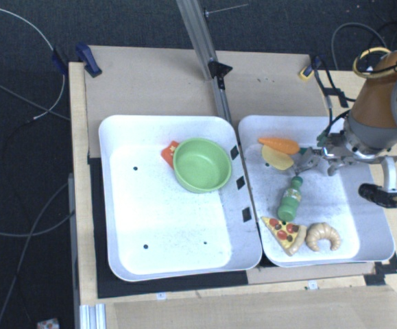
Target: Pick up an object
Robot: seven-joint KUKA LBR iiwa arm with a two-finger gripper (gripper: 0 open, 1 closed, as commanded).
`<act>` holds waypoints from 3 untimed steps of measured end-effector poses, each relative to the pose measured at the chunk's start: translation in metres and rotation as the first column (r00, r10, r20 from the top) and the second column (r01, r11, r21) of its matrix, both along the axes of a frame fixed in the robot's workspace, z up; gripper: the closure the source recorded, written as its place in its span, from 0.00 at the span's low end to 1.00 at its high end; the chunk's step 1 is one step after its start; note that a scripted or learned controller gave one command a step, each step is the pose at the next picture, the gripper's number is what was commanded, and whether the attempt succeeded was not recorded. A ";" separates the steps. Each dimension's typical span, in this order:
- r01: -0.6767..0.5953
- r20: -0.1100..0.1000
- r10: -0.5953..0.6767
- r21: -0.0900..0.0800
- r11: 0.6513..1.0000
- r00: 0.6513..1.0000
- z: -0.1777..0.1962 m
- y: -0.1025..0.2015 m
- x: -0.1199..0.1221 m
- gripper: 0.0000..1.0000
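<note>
In the right bin (373,249) lie an orange carrot (279,144), a yellow piece (278,158) just under it, a green bottle (290,201), a pizza slice (284,234) and a croissant (323,236). My gripper (319,162) hangs over the upper middle of this bin, just right of the yellow piece and above the bottle's cap. Its fingers (306,159) stand apart, open, with nothing between them. The grey arm with its orange band (380,94) reaches in from the right.
The left bin (150,245) holds a green bowl (201,164) with a small red-orange object (169,153) at its left rim. A metal pole (201,40) slants down between the bins. Black cables (383,194) hang beside the wrist.
</note>
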State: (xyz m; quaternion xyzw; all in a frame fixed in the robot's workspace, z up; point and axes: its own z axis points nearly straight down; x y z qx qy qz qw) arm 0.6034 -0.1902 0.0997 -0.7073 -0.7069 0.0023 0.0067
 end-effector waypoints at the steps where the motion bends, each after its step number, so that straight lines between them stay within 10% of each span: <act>1: -0.001 0.008 0.001 -0.001 1.000 1.000 0.017 0.000 0.002 1.00; 3: -0.003 0.021 0.003 -0.006 1.000 1.000 0.124 0.018 0.001 1.00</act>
